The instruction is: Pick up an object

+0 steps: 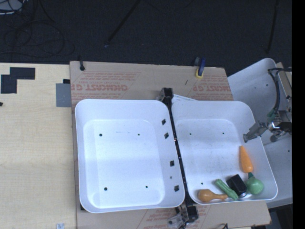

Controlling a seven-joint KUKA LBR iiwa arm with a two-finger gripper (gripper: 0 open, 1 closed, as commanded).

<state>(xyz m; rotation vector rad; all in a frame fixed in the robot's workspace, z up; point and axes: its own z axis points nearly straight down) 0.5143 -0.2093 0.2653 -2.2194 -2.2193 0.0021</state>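
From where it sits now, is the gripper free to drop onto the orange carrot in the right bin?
Probably yes. The carrot lies alone near the bin's right wall, uncovered, and the gripper sits just above-right of it.

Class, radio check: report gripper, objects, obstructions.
Gripper at right bin's right rim, holding nothing. Orange carrot, green and black pieces clustered bottom-right corner. Nothing blocking.

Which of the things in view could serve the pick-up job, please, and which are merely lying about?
For the job:
orange carrot-shaped piece
green ball
green stick
black block
orange gourd-shaped piece
pincer
right bin holding the pieces

Lying about:
left bin
cardboard sheet
blue and yellow clamp
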